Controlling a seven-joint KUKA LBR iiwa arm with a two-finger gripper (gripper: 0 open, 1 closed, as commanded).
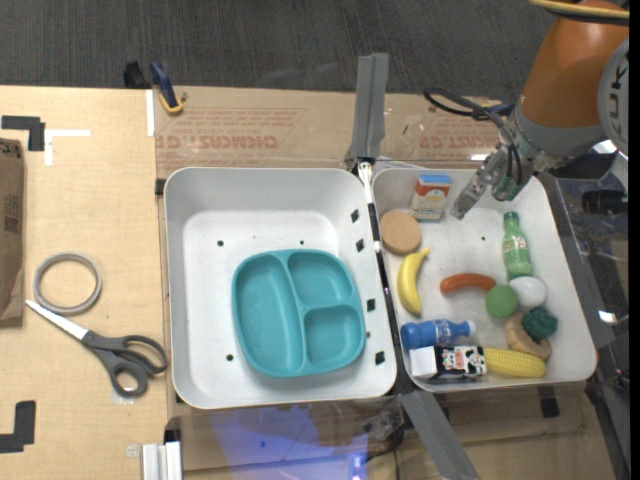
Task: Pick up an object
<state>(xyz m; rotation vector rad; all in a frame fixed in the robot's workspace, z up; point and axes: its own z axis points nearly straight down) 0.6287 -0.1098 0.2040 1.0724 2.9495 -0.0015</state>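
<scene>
My gripper (486, 192) hangs over the back of the right bin (566, 268), just right of a small white and orange carton (431, 196). Its fingers look spread and open, with nothing between them. Below it lie a round tan cookie (401, 233), a banana (411, 281), a red sausage (467, 282) and a green bottle (516, 245). Further forward sit a green ball (502, 301), a white egg (528, 291), a dark green piece (541, 322), a corn cob (513, 363), a blue bottle (436, 332) and a cow-patterned carton (460, 361).
The left bin (200, 208) holds a teal divided plate (298, 311). On the wooden bench to the left lie scissors (110, 346) and a tape roll (67, 282). A grey divider bar (368, 108) runs back between the bins.
</scene>
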